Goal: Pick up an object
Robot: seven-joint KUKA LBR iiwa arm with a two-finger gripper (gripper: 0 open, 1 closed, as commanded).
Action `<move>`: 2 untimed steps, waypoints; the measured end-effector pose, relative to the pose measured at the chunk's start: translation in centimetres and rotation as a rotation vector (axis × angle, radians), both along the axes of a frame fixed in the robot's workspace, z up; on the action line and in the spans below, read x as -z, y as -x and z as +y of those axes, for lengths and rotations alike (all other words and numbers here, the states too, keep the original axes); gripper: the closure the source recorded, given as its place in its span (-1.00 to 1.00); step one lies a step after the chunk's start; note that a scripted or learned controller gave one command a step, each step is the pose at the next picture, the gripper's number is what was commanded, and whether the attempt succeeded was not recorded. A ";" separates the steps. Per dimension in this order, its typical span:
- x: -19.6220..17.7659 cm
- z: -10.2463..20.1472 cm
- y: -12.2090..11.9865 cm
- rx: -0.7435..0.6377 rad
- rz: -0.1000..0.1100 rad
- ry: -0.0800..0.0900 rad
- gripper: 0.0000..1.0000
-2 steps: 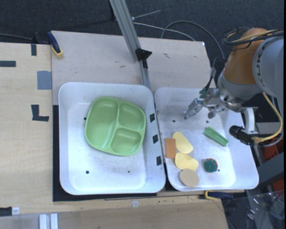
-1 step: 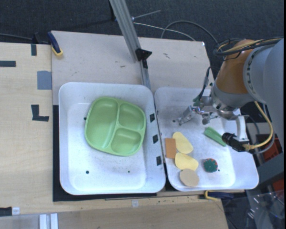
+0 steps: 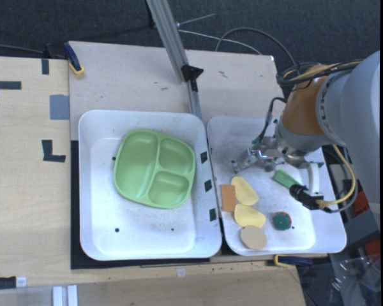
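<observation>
Bench, two white bins. Left bin (image 3: 89, 171): green divided plate (image 3: 155, 168). Right bin (image 3: 329, 234): gripper (image 3: 242, 163) at ten o'clock, finger state unclear; yellow pieces (image 3: 246, 203) at six o'clock.

One fixed camera looks down at a slant on the bench (image 3: 147, 75), both bins side by side mid-frame.
</observation>
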State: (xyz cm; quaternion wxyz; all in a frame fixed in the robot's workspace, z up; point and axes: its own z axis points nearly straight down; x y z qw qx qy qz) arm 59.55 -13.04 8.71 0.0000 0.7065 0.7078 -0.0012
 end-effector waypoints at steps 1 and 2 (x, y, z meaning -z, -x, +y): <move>-1.2 0.1 0.0 -0.001 0.000 -0.001 1.00; -5.7 0.1 0.6 0.001 -0.003 -0.002 1.00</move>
